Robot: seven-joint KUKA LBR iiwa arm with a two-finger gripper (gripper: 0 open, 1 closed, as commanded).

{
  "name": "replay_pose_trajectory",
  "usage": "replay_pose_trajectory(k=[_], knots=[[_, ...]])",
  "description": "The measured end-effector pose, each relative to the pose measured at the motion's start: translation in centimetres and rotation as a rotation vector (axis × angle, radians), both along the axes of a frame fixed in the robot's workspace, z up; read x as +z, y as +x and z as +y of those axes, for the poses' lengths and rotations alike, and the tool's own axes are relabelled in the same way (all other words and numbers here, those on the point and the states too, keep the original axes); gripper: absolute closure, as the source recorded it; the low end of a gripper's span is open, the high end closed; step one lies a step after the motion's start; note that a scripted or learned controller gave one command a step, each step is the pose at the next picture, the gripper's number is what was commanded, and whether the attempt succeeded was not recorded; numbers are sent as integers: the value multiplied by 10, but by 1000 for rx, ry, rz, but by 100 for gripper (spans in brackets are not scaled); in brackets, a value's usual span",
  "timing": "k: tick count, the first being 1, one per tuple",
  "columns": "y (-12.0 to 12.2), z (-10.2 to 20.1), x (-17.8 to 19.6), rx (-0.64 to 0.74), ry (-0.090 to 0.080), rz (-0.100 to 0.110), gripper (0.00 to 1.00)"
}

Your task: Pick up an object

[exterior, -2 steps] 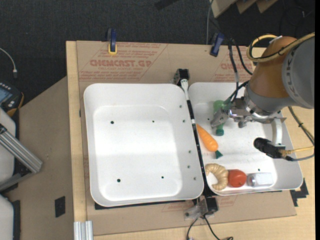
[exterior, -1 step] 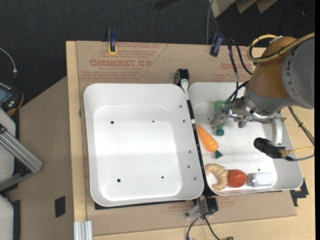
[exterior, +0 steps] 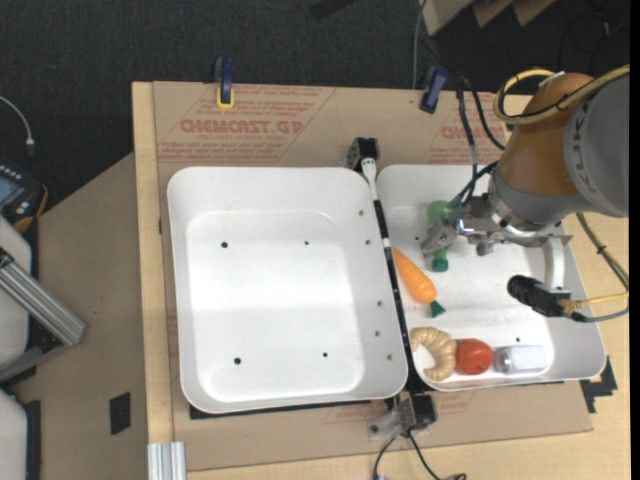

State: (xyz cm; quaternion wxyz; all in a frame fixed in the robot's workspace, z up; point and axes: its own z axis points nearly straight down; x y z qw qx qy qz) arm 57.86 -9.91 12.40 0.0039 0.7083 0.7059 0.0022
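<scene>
My gripper [exterior: 438,243] hangs low over the upper left part of the right bin [exterior: 570,363]. A green object [exterior: 438,211] lies right against the gripper's far side, and a small teal piece [exterior: 440,263] sits just below the gripper; I cannot tell whether either is gripped. An orange carrot [exterior: 415,276] lies slanted to the gripper's lower left, near the bin's left wall. Along the near wall sit a tan croissant [exterior: 434,352], a red round object [exterior: 474,356] and a clear bottle [exterior: 522,359].
The left bin [exterior: 185,298] lies beside the right one, and the two share a dark divider edge [exterior: 385,258]. Both rest on a brown cardboard sheet [exterior: 160,218]. The arm's grey and orange body [exterior: 545,158] looms over the right bin's far right.
</scene>
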Motion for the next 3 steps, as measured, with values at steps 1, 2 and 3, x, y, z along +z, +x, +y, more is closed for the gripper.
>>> replay_pose_trajectory(k=[1, 2, 3], knots=[[0, 0, 0, 0, 0, 0, 0], [0, 0, 0, 0, 0, 0, 0], [0, 0, 0, 0, 0, 0, 0]])
